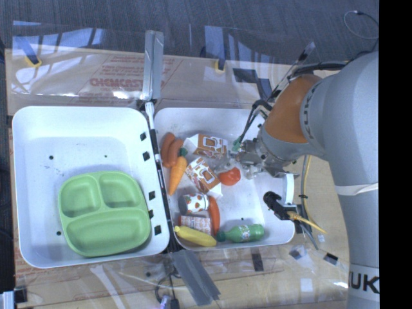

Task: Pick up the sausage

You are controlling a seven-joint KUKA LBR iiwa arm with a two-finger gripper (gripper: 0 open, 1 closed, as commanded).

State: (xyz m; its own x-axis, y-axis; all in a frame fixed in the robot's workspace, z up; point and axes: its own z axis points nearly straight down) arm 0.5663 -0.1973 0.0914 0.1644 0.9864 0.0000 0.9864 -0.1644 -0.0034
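Observation:
The sausage [168, 147], a brown-orange stubby link, lies at the far left of the right bin [270, 240], against the dividing wall and just above a carrot [175, 174]. My gripper [247, 158] hangs over the middle right of that bin, well to the right of the sausage, below the orange band on the wrist. It is close to a red round piece [230, 176] and a printed packet [210, 145]. Nothing shows between the gripper and the sausage except those packets.
The right bin also holds a second packet [201, 174], a small can [193, 204], a red-orange long piece [214, 215], a banana [195, 237] and a green bottle [244, 232]. A green divided plate [103, 214] lies in the left bin [38, 134].

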